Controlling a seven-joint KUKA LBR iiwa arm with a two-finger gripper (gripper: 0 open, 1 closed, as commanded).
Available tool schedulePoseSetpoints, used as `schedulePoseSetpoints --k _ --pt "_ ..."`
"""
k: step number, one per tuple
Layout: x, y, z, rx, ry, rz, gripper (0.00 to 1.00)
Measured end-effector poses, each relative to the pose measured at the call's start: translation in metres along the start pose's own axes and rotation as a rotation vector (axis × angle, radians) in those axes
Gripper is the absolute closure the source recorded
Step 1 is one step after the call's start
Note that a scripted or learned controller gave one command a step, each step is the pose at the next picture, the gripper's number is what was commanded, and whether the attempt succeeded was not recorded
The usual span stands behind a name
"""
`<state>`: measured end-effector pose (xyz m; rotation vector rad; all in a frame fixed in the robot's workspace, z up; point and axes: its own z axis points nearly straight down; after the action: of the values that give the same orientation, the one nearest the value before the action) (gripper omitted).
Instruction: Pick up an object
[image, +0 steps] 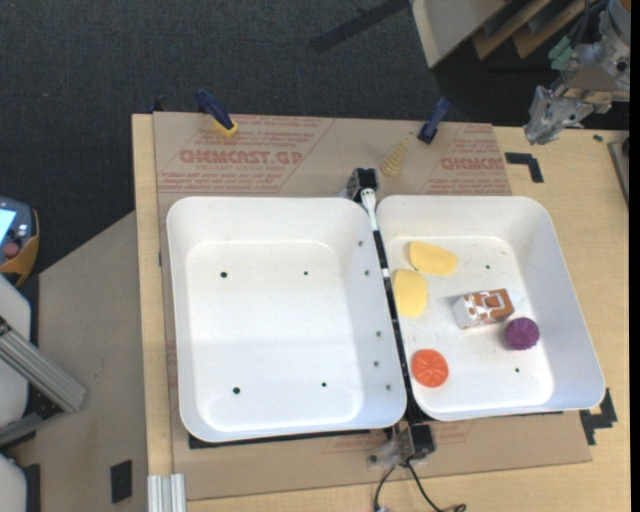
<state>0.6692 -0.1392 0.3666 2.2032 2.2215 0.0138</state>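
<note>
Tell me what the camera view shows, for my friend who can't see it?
Two white bins sit side by side; the right bin holds two yellow pieces, an orange disc, a purple ball and a small box. The pincer hangs above the bench's far right corner.

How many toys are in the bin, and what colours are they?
Yellow: 2, one piece and another
Orange: 1, a round disc
Purple: 1, a ball
Orange-brown and white: 1, a small block
Total: 5, all in the right bin
</note>
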Motion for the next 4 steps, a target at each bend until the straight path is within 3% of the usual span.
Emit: schedulePoseSetpoints --k 1,2,4 --pt "0.062 -0.023 -0.147 -0.007 0.001 0.0 1.0" --pt "0.103 -0.051 -0.173 0.007 0.003 0.003 1.0" --pt "0.183 -0.137 -0.172 0.016 0.005 0.002 1.0"
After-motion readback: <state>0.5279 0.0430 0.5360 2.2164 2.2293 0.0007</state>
